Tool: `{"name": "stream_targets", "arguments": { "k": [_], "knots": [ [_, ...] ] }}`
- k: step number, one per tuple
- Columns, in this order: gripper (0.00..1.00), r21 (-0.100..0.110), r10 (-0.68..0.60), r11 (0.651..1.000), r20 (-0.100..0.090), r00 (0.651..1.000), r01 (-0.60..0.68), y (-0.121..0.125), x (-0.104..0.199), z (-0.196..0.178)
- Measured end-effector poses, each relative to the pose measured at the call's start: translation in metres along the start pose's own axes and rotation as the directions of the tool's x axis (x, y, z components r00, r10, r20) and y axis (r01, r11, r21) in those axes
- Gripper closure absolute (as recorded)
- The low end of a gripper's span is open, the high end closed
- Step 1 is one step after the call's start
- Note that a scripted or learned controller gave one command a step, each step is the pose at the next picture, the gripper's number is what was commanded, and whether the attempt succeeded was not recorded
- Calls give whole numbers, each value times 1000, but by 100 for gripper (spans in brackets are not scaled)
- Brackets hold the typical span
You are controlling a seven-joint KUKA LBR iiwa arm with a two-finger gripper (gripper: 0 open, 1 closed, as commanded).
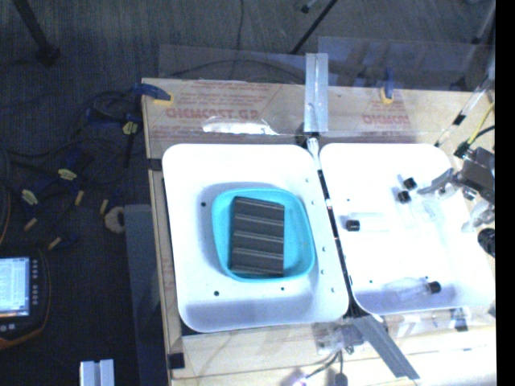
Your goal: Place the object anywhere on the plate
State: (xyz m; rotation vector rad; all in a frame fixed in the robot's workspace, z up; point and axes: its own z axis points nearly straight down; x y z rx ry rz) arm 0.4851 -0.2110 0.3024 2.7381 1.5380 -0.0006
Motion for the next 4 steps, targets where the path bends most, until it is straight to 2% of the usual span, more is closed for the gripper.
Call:
{"name": "stream_targets", "arguments": {
  "k": [1, 2, 3, 4],
  "knots": [
    [0, 4, 75, 997, -1, 997, -75, 1, -2, 8],
    [0, 2, 114, 993, 5, 993, -114, 15, 5, 27],
    [0, 0, 102, 995, 3, 995, -102, 73, 38, -73],
    [0, 3, 129, 992, 4, 992, -129, 49, 39, 11]
  ]
}}
